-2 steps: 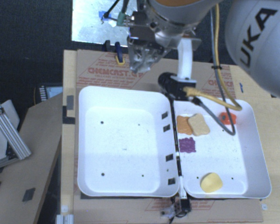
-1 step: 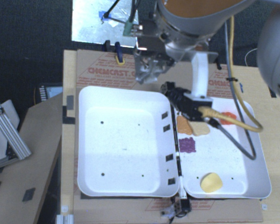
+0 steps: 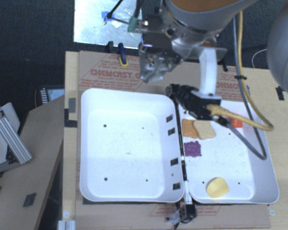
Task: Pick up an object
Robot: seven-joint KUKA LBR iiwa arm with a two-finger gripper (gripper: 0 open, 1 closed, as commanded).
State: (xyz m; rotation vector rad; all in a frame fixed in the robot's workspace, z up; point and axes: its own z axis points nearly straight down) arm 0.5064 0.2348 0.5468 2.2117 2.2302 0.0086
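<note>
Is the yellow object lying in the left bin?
No, the yellow object lies in the right bin, near its front edge.

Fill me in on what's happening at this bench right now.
A grey robot arm with an orange band reaches in over two white bins, its job being to pick something up. Its gripper hangs above the far edge of the left bin, with nothing visibly held. The things to choose from all lie in the right bin: a yellow piece near the front, a purple piece in the middle, a tan slice beside an orange piece, and a small red piece further back.
</note>
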